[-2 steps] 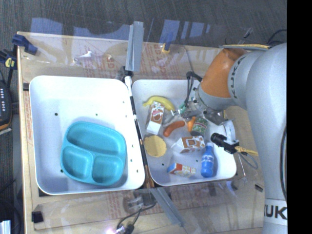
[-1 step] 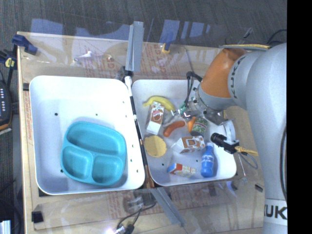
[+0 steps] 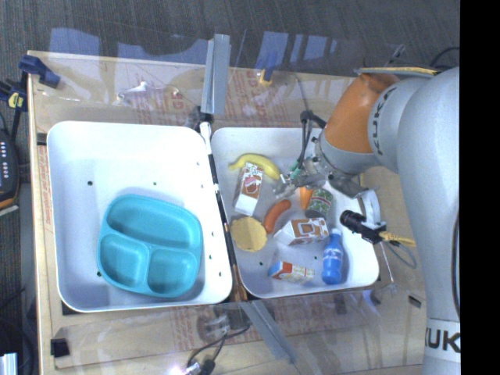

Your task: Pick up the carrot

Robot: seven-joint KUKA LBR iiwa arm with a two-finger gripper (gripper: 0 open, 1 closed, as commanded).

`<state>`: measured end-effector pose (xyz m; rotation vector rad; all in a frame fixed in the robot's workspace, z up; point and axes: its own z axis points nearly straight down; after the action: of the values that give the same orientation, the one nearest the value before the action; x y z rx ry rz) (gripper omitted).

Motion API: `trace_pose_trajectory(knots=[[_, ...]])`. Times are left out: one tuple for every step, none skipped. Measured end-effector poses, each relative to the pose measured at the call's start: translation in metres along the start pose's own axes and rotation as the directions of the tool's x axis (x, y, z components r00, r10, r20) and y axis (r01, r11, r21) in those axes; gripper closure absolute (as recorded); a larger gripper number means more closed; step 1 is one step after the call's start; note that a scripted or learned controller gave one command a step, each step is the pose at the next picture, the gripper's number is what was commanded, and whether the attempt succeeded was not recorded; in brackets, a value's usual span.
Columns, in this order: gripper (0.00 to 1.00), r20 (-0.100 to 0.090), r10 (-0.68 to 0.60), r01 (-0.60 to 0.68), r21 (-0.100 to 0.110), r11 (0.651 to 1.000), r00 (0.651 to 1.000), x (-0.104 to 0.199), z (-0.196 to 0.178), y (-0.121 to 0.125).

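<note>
Pincer [image 3: 301, 180] is hung low in the right bin [image 3: 367, 276], but how its tips are set cannot be told. Just left of it, the carrot [image 3: 276, 214] is squeezed between a carton [image 3: 249, 189] and a box [image 3: 308, 229], so a neighbour could be grabbed instead.

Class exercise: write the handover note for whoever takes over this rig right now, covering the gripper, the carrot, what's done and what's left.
Gripper: down in the right bin, near the banana and the green can; finger state unclear.
Carrot: lying in the right bin between two small cartons, just below-left of the gripper.
Done: arm is over the right bin.
Left: grasp and lift the carrot.
</note>
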<state>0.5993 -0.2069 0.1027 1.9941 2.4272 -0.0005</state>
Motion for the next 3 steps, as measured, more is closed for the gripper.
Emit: trace_pose_trajectory(knots=[[0.00, 0.000, 0.000, 0.000, 0.000, 1.000, 1.000, 0.000, 0.000, 0.000], [0.00, -0.001, 0.049, -0.049, 0.000, 0.999, 0.999, -0.007, -0.095, 0.017], [0.00, 0.000, -0.023, 0.023, -0.002, 1.000, 1.000, -0.013, -0.006, 0.058]])
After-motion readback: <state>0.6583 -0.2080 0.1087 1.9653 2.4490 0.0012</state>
